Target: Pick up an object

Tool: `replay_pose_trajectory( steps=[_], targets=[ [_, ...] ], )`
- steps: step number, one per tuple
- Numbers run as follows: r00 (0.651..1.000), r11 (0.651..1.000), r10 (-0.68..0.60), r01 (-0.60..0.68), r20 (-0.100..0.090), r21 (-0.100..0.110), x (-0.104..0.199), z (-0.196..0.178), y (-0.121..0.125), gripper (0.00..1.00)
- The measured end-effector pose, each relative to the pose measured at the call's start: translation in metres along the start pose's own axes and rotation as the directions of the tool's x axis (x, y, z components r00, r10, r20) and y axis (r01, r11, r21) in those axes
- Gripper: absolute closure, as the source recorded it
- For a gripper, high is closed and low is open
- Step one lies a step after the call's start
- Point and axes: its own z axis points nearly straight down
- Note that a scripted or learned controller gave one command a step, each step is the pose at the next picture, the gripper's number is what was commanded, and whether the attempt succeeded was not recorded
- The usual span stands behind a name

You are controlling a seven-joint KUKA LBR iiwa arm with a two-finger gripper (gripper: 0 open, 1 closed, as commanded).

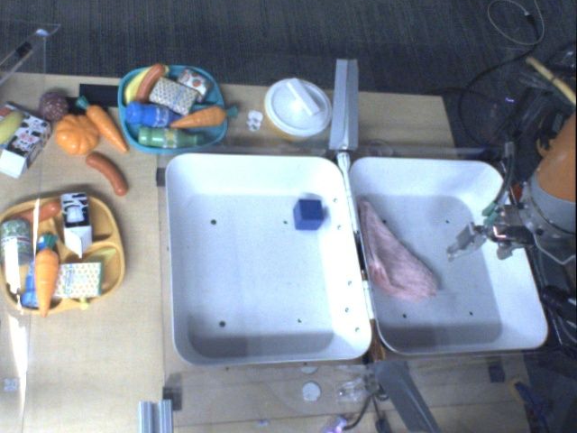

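Observation:
A small blue cube (309,213) rests in the left bin (225,323), near its upper right corner. A pink, crumpled, wedge-shaped soft object (394,258) lies along the left side of the right bin (469,332). My gripper (482,244) hangs over the right part of the right bin, to the right of the pink object and apart from it. Its fingers (462,242) are spread open with nothing between them. The grey arm with its orange band (556,156) comes in from the right edge.
A metal divider post (342,106) stands behind the seam between the bins. A white lidded bowl (297,106) and a blue dish of toy food (171,106) sit behind the left bin. A yellow tray of toy food (59,255) lies at far left.

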Motion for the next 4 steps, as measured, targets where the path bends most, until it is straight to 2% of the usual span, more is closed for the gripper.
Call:
replay_pose_trajectory(
  steps=[1, 2, 3, 4],
  targets=[
    [1.000, 1.000, -0.025, 0.025, 0.003, -0.012, 0.038, 0.113, -0.001, 0.00],
    [0.987, 0.987, -0.162, 0.162, 0.010, -0.019, 0.055, 0.118, 0.017, 0.00],
    [0.987, 0.986, -0.163, 0.163, 0.010, -0.024, 0.056, 0.108, 0.020, 1.00],
    [0.982, 0.982, -0.189, 0.189, 0.002, -0.002, 0.110, 0.026, 0.043, 1.00]
  ],
)
